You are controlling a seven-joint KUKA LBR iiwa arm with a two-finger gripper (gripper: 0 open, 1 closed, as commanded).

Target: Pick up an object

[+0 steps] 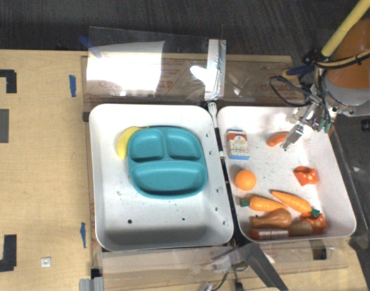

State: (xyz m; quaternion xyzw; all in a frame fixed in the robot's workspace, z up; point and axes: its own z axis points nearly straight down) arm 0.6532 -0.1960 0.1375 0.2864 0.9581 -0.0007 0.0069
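Seemingly at the start, no object is lifted yet. Nearest in the right bin lie a brown bottle and dark item, then two carrots, one orange ball, one red piece, one small carton and one orange piece. Beside that piece hangs the tool, grip unreadable. Left bin: one teal tray, one yellow item.

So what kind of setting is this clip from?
Probably a robot lab's bin-picking bench: two white bins side by side, toy food like a carrot and orange, blue tape marks on the board.
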